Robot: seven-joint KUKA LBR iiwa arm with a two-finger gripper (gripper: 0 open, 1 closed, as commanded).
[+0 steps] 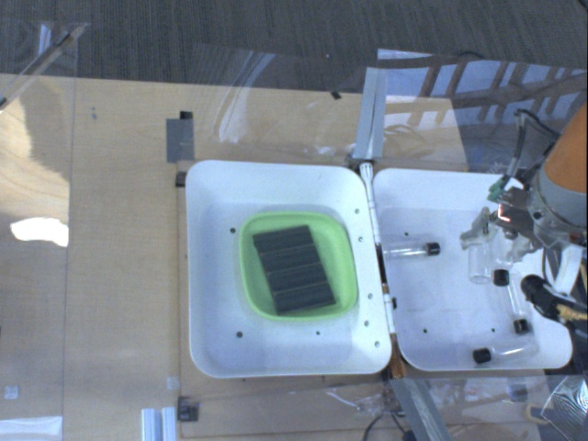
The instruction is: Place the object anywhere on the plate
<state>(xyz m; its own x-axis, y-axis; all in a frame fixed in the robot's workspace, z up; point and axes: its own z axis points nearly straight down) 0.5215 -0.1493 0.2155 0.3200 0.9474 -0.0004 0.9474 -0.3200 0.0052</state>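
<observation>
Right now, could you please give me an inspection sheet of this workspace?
Surface: wooden bench bearing two white bins, left bin and right bin, side by side.
Job's things: green plate in left bin; dark ridged block lying on it.
Clutter: clear tubes with dark caps in right bin.
Grippers: hand over right bin's right side; grip unclear.
Cables: dark cables by the arm.
Surroundings: grey carpet beyond.

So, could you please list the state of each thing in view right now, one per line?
Green plate: in the left bin, upright, bearing the block.
Dark ridged block: lying flat on the plate, slightly askew.
Right bin: holds small clear tubes with dark caps, lying scattered.
Gripper: over the right bin, apart from the block.
</observation>
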